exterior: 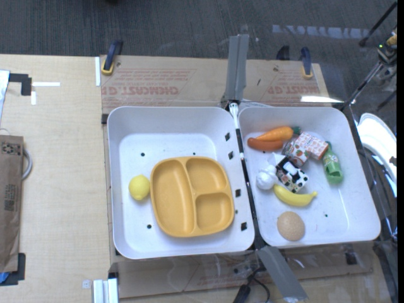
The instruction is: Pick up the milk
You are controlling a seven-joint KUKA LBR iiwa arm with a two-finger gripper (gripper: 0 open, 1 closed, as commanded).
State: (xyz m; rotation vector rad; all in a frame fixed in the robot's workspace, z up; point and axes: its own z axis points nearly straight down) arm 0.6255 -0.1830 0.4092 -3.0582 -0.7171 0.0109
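Two white bins sit side by side on the tabletop (57,137), with cardboard (158,81) under them.

The milk (292,175) is a small black-and-white cow-patterned carton in the right bin (353,188), near the bin's middle. It lies tilted among other items. A white round item (265,180) touches its left side and I cannot tell what that is. A banana (295,196) lies just below the milk, touching or almost touching it. A red-and-white printed carton (306,148) sits just above and right of it. An orange carrot (271,137) lies above that cluster, toward the bin's back left. A green bottle (332,167) lies right of the printed carton, apart from the milk. A tan egg-shaped item (291,226) sits alone near the front wall.

The left bin (126,131) holds a yellow divided plate (192,196). A lemon (139,187) lies just beside the plate's left edge.

Two blue clamps (113,55) grip the cardboard's back edge. A brown paper bag (11,201) lies at the far left of the tabletop.

The state of the jaws cannot be told. Nothing touches the milk from above.
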